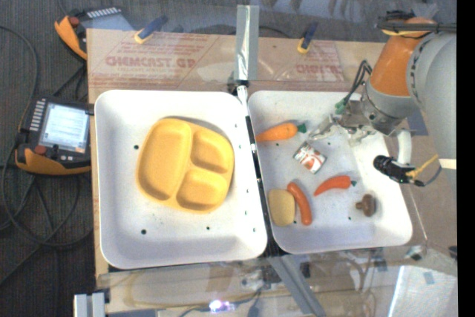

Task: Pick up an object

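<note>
The right bin [386, 234] holds several small objects. An orange carrot [277, 132] lies at its upper left, and a crumpled red and white packet [309, 157] sits near the middle. Lower down are a red chili pepper [332, 184], a red sausage [300, 203], a tan potato [281, 206] and a small brown piece [364, 205]. My gripper [344, 130] hangs over the bin's upper middle, just right of the carrot's green tip and above the packet. Its fingers are spread open with nothing between them.
The left bin [119, 234] carries a yellow divided tray [185, 163]. A metal divider [252, 152] separates the two bins. The grey arm with its orange band [393, 67] comes in over the right bin's upper right corner. A black cable end [390, 167] hangs by the right rim.
</note>
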